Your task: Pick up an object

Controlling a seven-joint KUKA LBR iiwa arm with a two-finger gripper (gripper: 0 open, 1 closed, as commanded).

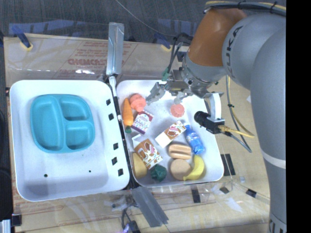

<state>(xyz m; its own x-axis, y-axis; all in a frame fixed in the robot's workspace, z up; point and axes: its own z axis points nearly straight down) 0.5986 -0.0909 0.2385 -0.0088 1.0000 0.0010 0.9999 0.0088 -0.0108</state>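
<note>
White plastic, smooth and shallow: we see the right bin (pixel 216 166) packed with toy food. A carrot (pixel 127 112) lies at its nine o'clock, a banana (pixel 197 169) at five. The grey arm (pixel 252 47) bends in from three o'clock; its fingers (pixel 167 92) hang spread wide above the twelve o'clock end, gripping nothing.

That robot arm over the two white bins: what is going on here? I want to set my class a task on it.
A grey arm reaches in from the right, with its gripper above the back of the right bin. That bin holds toy food: a carrot, a banana, a hot dog, a blue bottle and small cartons. Nothing is visibly held yet. The left bin holds a blue divided tray.
</note>
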